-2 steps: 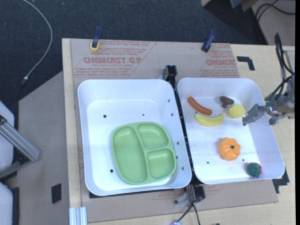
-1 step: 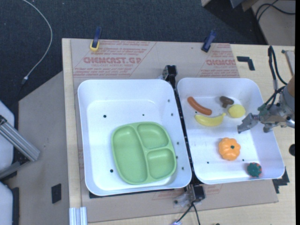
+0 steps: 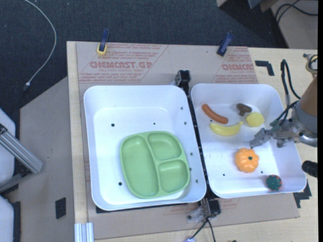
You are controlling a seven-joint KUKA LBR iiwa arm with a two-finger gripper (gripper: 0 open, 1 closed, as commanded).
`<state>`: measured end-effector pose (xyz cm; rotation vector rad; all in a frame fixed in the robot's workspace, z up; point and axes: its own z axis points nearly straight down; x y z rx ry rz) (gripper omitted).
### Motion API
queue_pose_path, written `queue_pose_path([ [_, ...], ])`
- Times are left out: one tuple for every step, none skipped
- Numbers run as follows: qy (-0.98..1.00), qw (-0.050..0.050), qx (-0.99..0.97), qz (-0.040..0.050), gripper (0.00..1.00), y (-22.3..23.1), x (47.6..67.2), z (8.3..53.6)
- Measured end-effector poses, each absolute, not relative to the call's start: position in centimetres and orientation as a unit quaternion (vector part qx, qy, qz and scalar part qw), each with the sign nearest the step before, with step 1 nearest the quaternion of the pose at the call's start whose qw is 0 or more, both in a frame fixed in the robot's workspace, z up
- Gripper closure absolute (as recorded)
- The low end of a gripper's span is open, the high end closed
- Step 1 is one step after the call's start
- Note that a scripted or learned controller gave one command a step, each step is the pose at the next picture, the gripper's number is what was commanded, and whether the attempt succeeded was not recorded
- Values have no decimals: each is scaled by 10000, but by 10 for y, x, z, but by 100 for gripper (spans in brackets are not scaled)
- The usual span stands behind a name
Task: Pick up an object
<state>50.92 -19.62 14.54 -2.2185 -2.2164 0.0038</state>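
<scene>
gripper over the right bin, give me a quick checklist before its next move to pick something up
1. Gripper sits above the right bin: ok.
2. Nothing between the jaws, which stand spread apart: ok.
3. A target close by: ok, the orange pumpkin lies just below and to the left of the gripper in the view.
4. Pumpkin stands apart from its neighbours: ok, the banana and the green toy do not touch it.
5. Jaws lined up over the pumpkin: not ok, they sit off to its upper right.
6. Height of the jaws above the bin floor: cannot tell from this slanted view.
</scene>
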Motion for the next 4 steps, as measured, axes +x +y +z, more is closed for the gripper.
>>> queue_pose_path([
  [-7068,-11,-7074,-4,100,-196,511,159],
  [-7073,-34,-7069,-11,100,-204,510,220],
  [-7075,-35,-7067,-11,100,-204,512,257],
  [-7095,-2,-7047,-9,100,-150,525,257],
])
